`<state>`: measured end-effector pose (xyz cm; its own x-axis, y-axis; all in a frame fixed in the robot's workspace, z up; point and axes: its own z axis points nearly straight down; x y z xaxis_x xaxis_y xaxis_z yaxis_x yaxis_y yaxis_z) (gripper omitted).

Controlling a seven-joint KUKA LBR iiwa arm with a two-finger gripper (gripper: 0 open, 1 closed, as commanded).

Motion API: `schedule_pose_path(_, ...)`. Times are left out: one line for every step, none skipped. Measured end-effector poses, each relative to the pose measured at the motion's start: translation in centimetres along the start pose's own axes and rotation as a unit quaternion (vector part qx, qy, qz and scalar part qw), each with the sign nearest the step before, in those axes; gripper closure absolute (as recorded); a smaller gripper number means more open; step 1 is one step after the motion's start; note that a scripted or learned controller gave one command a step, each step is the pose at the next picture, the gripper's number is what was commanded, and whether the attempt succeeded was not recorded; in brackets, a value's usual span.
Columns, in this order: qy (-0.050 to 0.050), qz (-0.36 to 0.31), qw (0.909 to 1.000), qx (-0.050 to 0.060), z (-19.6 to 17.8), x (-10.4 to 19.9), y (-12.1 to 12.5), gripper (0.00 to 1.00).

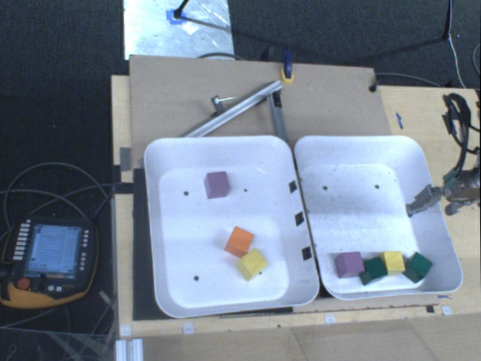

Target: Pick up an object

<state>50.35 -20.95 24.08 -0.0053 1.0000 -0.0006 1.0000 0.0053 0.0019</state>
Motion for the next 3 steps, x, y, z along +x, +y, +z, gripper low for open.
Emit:
schedule_pose_path(0.000, 0.001, 1.0000, 0.000, 0.0, 0.0, 0.0, 0.00)
schedule_pose_path(0.000, 0.001, 1.0000, 0.002, 5.7, -0.2, 0.9, 0.00)
schedule_pose_path(0.001, 0.001, 1.0000, 0.002, 11.6, 0.6, 1.2, 0.00)
